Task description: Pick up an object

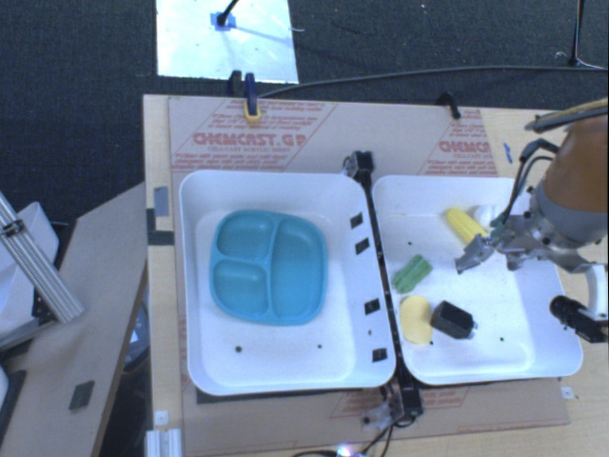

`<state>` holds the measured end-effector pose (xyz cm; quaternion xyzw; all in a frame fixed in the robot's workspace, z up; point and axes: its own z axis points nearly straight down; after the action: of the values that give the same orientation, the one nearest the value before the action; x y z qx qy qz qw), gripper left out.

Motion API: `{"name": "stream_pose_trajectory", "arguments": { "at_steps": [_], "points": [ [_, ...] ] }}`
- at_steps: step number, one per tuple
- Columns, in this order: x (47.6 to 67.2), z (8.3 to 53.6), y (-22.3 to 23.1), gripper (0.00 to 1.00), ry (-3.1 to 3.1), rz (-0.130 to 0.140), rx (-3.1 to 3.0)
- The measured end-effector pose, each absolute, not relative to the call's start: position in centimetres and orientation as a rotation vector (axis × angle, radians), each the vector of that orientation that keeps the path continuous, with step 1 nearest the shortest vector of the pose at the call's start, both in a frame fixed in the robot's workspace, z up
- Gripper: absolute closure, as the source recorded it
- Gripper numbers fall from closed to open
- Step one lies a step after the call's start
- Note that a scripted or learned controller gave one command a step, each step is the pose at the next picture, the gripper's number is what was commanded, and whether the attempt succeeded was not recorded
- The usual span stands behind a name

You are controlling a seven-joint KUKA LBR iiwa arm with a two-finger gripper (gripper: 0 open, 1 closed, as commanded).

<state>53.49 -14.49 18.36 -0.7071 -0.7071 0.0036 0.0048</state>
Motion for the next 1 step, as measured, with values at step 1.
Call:
{"name": "stream_pose_trajectory", "arguments": {
  "at_steps": [1],
  "points": [
    [53.81, 19.07, -14.46, 0.00, -2.225, -0.001, -2.219]
  ]
}}
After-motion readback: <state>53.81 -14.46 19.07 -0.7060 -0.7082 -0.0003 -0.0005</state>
